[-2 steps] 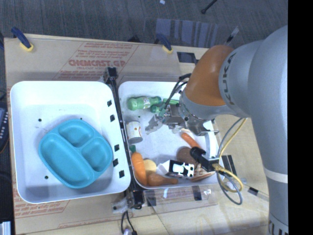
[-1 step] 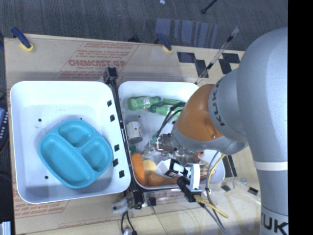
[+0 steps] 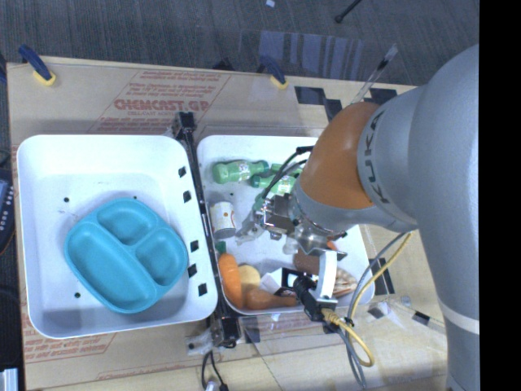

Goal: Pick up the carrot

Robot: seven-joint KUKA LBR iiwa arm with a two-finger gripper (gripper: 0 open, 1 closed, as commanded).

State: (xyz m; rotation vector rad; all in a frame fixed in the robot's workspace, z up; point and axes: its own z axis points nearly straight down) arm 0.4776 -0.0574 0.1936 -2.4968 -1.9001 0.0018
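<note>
A cardboard sheet (image 3: 146, 96) printed in red covers the bench, pinned by blue clamps (image 3: 38, 66) at its far edge, with dark carpet (image 3: 163, 10) beyond. The left bin (image 3: 32, 218) holds a blue divided plate (image 3: 126, 253). The carrot (image 3: 230, 275) lies in the right bin's (image 3: 244, 147) near-left corner, by the wall between the bins. The gripper (image 3: 289, 230) hangs over this bin just right of the carrot; whether the claw is spread or closed cannot be told. A green bottle (image 3: 238, 171) lies farther back.
</note>
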